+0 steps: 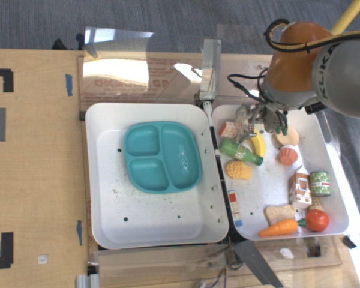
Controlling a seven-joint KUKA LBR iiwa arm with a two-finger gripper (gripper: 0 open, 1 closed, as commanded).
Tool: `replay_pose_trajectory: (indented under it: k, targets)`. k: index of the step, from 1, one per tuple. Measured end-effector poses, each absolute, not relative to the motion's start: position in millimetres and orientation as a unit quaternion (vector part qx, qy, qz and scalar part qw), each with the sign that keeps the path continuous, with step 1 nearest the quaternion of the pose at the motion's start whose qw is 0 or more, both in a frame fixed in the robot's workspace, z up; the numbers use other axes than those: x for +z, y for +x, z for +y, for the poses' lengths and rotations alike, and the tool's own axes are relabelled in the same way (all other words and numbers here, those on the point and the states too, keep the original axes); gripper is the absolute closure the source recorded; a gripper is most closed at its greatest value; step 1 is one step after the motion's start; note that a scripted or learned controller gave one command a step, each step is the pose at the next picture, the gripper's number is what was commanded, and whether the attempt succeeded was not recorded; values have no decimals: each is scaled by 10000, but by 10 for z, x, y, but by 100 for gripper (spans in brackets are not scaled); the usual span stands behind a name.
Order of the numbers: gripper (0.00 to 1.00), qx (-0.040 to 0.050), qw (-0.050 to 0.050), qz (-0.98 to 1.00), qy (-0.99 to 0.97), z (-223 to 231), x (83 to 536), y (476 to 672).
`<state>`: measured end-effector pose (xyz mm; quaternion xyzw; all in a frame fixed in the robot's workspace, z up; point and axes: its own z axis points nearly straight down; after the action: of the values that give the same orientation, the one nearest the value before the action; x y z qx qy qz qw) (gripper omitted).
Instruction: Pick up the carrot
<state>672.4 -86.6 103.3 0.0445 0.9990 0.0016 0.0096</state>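
The orange carrot (279, 227) lies flat near the front edge of the right bin (334, 161), with its green top pointing right toward a red tomato (317, 220). A slice of toast (279, 212) touches it from behind. My gripper (264, 123) hangs over the back of the same bin, far from the carrot, above a yellow banana (258, 144) and a green bottle (240, 151). Its fingers stand open with nothing between them.
The right bin also holds a yellow corn piece (239, 170), a red-and-white packet (230, 129), a beige round piece (286, 138), a red fruit (288, 155), a carton (300, 189) and a green can (320, 183). A teal divided plate (162, 156) sits in the left bin (102, 209).
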Motion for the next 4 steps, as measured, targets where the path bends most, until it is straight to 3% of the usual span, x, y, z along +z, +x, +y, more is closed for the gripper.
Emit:
replay_pose_trajectory:
  k: [1, 2, 3, 4]
  targets:
    - [100, -4, 55, 9951, -986, -1087, 898, 6299]
    - [100, -15, 63, 9852, -1711, -1018, 906, 5492]
    - [100, -45, 83, 9812, -1927, -1656, 2699, 5456]
    - [100, -10, 41, 9647, -2633, -2235, 2584, 6091]
